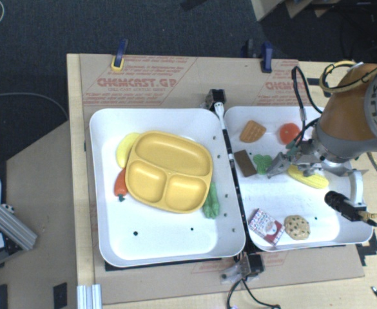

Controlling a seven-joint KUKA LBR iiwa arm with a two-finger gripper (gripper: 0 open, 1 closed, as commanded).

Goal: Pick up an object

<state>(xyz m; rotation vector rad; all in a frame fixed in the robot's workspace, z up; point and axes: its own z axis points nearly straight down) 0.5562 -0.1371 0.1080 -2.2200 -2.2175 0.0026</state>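
Orange-banded grey arm reaches into the right-hand shallow white plastic bin [343, 234], its metal two-finger gripper [285, 163] low over the bin floor. Cannot tell whether the gripper is spread or pressed together; nothing is visibly pinched.

Just left of the gripper, near touching: a bumpy green toy vegetable [262, 163], and beside that a flat brown rectangular block [245, 163]. Just right of the gripper lies a smooth yellow banana-shaped toy [309, 177], partly under the wrist. Above the gripper: a round glossy red tomato toy [289, 132] and a ridged tan waffle-like piece [252, 131]. Below it, well apart: a round speckled cookie [297, 226] and a red-and-white printed packet [265, 225].

Far left, the other white bin [107, 192] bears a yellow moulded three-compartment plate [169, 170], tilted over a yellow piece, a red-orange piece and a green leafy piece [211, 203].
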